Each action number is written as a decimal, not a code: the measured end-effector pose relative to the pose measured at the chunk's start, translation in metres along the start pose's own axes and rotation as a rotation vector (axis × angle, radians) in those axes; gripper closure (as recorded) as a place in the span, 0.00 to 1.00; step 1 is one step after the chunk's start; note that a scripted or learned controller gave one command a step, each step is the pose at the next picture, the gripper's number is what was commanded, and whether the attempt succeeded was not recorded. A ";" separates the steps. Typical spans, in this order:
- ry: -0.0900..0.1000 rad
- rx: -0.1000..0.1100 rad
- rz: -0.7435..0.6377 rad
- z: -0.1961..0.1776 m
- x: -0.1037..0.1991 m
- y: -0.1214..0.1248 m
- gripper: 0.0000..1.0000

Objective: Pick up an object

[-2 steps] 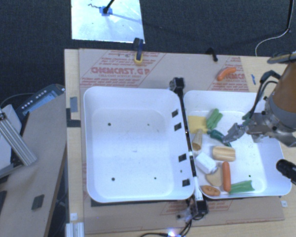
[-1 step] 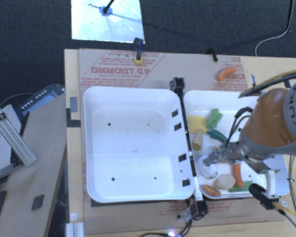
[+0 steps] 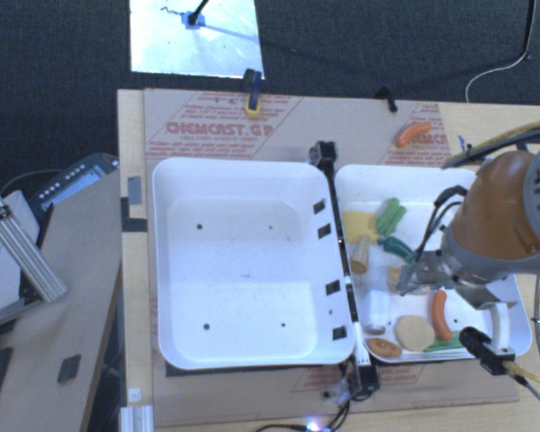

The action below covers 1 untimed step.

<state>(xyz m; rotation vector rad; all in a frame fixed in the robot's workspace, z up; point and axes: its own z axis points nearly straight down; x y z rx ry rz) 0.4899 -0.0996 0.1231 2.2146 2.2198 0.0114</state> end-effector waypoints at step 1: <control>-0.002 0.000 -0.006 0.039 0.013 0.077 1.00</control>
